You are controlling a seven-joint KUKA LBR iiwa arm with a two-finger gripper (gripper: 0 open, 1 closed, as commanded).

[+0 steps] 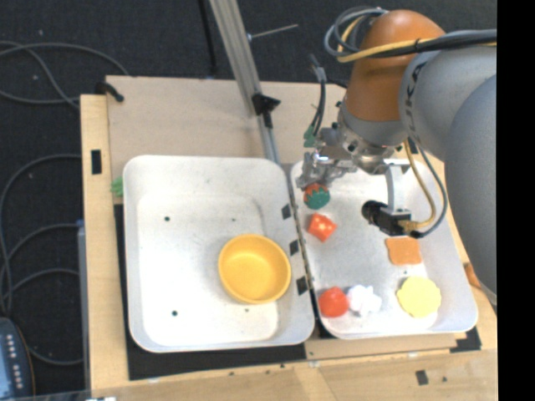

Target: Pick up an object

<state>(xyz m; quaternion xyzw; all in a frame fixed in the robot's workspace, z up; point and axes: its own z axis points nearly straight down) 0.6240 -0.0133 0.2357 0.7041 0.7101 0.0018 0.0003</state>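
Hand (316,182) sits directly over green ball (317,196).

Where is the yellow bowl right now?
The yellow bowl sits in the left bin, near its lower right corner, close to the divide between the two bins. Its nearest neighbour across that divide is the orange-red block.

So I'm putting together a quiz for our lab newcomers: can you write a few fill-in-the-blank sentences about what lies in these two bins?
1. The yellow bowl sits in the ____ bin as the camera sees it.
2. The gripper hangs just above a small ____ and red object near the right bin's far left corner.
3. The white object lies between a red ball and a flat ____ disc.
4. The flat square piece beyond that disc is ____.

Missing words: left; green; yellow; orange
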